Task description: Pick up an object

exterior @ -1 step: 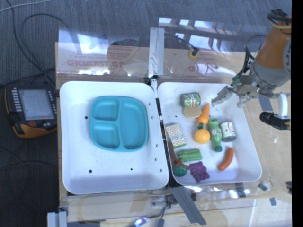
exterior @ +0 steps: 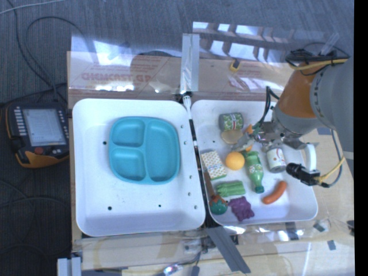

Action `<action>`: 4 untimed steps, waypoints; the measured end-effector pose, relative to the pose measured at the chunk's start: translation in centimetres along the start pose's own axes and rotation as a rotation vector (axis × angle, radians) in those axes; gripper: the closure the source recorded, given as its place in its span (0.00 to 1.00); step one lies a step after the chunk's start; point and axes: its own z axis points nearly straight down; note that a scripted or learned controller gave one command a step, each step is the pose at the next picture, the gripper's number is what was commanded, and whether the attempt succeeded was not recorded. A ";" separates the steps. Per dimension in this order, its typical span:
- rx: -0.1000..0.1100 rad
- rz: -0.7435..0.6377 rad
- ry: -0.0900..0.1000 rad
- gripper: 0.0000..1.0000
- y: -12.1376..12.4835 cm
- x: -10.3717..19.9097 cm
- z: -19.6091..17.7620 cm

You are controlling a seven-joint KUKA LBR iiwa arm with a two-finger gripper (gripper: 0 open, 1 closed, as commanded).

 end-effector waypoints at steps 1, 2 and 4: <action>0.001 -0.078 0.001 0.00 6.7 -3.9 -4.4; -0.008 -0.237 -0.007 0.00 5.0 -1.1 0.3; -0.002 -0.172 0.001 0.00 -3.2 -0.3 -7.1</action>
